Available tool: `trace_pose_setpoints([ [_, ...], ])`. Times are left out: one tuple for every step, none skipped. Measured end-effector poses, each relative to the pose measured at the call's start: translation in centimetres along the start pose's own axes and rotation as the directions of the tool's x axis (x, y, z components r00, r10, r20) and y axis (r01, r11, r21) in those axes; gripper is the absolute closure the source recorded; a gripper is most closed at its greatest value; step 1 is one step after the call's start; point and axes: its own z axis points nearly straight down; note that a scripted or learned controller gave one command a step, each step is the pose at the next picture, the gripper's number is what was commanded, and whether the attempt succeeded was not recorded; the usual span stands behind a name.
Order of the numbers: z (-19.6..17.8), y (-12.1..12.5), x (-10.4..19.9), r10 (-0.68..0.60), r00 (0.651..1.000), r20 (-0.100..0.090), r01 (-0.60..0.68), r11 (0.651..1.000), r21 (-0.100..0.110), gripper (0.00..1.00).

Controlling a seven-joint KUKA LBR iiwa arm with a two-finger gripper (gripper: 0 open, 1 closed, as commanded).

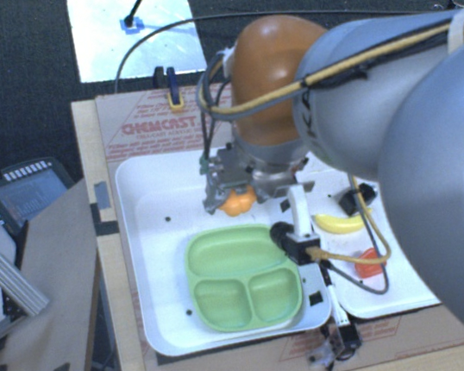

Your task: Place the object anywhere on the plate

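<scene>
Your gripper sits low over the left bin, and a small orange object, rounded and glossy, shows between its fingers just beyond the far rim of the green divided plate, so it looks clamped on it. In the right bin lie a yellow banana and a red piece.

We read "CHEMCAST" in red capitals on the brown cardboard sheet lying under the white bins, at its far edge. A second, smaller red line sits below it, too blurred for us to read. More red print on the sheet's near edge is also illegible.
</scene>
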Motion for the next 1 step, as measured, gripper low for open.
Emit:
trace_pose_setpoints([
  [0.02, 0.01, -0.34, 0.005, 1.000, 0.002, -0.005, 1.000, 0.001, 0.00],
])
